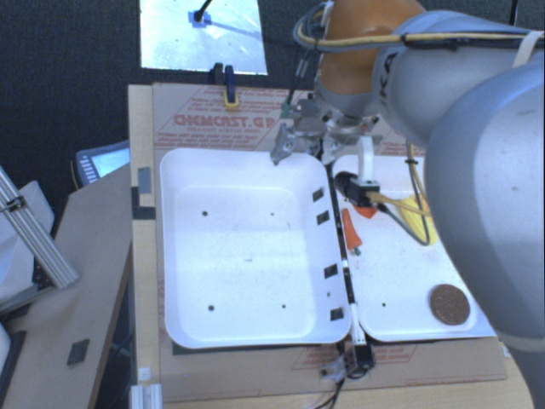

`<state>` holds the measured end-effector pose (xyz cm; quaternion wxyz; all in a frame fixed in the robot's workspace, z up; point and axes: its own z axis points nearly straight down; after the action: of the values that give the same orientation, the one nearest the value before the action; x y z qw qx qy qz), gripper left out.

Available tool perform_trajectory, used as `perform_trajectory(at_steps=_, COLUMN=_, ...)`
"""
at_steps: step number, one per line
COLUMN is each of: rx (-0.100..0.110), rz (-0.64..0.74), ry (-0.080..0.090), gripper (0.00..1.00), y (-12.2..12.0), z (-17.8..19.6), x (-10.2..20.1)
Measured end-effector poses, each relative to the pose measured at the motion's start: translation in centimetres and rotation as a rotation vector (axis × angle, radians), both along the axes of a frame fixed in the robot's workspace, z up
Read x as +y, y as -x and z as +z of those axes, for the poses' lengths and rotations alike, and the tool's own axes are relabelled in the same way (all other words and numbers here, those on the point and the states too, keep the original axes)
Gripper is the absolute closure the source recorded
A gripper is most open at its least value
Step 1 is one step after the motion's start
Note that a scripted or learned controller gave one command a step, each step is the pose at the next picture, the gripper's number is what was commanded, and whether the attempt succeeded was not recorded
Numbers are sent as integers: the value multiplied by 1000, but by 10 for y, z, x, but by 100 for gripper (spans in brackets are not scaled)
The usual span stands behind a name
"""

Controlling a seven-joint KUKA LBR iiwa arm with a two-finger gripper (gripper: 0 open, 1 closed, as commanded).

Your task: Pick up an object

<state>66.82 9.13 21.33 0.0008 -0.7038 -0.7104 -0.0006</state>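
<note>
Judging the candidates from my console, I would go for the orange stick [351, 231], which lies along the nine o'clock wall of the right bin [392, 271], just beside the seam with the left bin [238, 245]. It looks slim, stiff and light, probably smooth plastic, so I would pinch it across its middle, though the wall so close leaves little room on that side. The brown disc [449, 304] sits flat at about five o'clock in the same bin, well apart from the stick. Lying that low, it would likely be hard to get under and might slide, so only its rim offers a hold. A yellow piece [419, 214] lies towards two o'clock, and I cannot say what it is, since the arm [477, 143] covers part of it and much of that bin's right side. The gripper [300, 146] hangs at twelve o'clock over the seam between the bins, near their far rims. I cannot tell whether the jaws are released or clenched, as the wrist hardware crowds them, and I see nothing between them.
</note>
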Motion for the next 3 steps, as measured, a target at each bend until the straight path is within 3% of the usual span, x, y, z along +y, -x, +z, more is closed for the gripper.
perform_trajectory(at_steps=1, rx=-4, rz=-2, ry=1, gripper=100, y=-1, z=13, x=-4)
perform_trajectory(at_steps=2, rx=-16, rz=2, ry=-3, gripper=100, y=-1, z=136, x=62)
perform_trajectory(at_steps=3, rx=10, rz=-2, ry=3, gripper=100, y=55, z=25, x=87)
